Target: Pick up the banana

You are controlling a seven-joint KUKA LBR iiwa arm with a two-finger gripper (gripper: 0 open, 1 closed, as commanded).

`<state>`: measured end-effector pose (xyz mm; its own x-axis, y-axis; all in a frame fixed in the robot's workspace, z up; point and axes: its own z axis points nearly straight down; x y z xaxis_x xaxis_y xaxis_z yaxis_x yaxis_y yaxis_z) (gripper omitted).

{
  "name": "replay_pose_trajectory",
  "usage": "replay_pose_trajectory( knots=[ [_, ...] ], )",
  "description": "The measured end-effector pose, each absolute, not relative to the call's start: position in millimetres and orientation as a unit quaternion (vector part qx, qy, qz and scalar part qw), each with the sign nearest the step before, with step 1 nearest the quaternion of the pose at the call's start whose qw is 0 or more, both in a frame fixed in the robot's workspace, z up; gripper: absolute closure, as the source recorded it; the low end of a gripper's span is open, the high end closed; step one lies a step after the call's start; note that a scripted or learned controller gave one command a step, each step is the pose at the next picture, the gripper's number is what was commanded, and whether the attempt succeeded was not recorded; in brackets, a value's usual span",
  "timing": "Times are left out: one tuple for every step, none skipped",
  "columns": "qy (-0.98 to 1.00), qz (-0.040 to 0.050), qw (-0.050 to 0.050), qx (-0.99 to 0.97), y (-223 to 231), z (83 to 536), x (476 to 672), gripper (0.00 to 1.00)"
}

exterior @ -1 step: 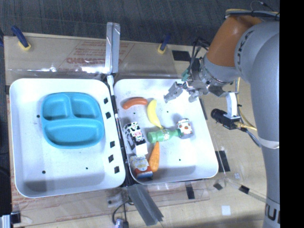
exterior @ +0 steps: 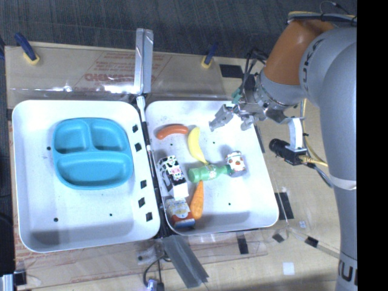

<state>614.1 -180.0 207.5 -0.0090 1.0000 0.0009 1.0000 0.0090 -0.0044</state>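
Arm (exterior: 315,59) enters at frame right. Right bin (exterior: 254,205), centre: banana (exterior: 195,145) lies free between sausage (exterior: 172,130) and green bottle (exterior: 209,173). Tool (exterior: 233,117) released, fingers spread, upper right of banana, apart from it.

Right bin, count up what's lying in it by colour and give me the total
Yellow: 1, the banana
Orange: 2, the sausage and the carrot
Green: 1, the bottle
Black and white: 1, the cow-print carton
Mixed white, red and blue: 2, the small cube and the cup
Total: 7
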Motion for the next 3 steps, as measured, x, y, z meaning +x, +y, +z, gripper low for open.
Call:
replay_pose_trajectory(
  knots=[
    [-0.826,0.0008,0.002,-0.564,-153,167,624.1,0.0],
    [-0.836,0.0007,0.001,-0.549,-159,91,635.3,0.0],
    [-0.856,0.0002,0.0,-0.517,-148,136,657.3,0.0]
  ],
)
